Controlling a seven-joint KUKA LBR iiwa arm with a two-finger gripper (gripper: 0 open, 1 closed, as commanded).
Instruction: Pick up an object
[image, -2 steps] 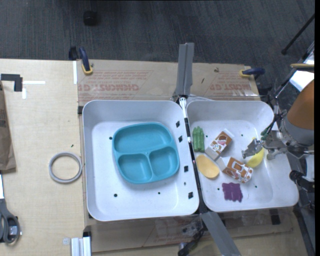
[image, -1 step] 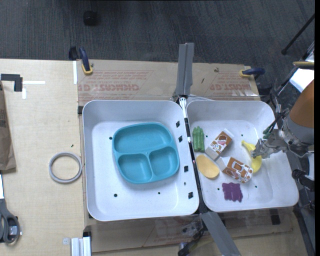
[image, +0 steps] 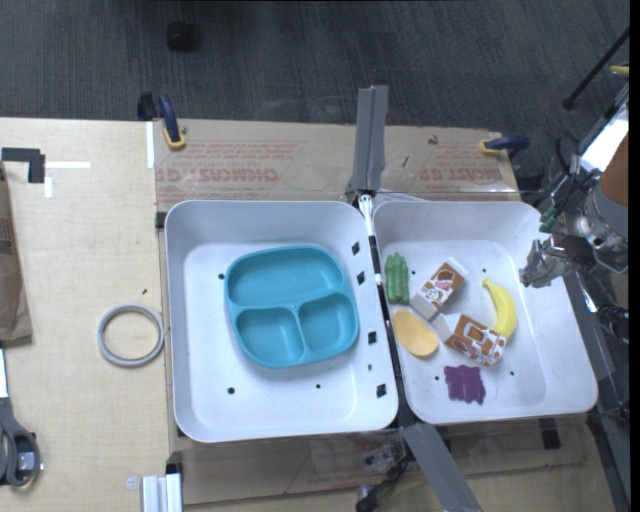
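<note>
Banana (image: 501, 306) lies left of the gripper (image: 537, 268), untouched.

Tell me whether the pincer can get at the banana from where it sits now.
Probably yes. The pincer hangs over the right bin's right edge, and the banana lies close by, uncovered, apart from the carton.
</note>
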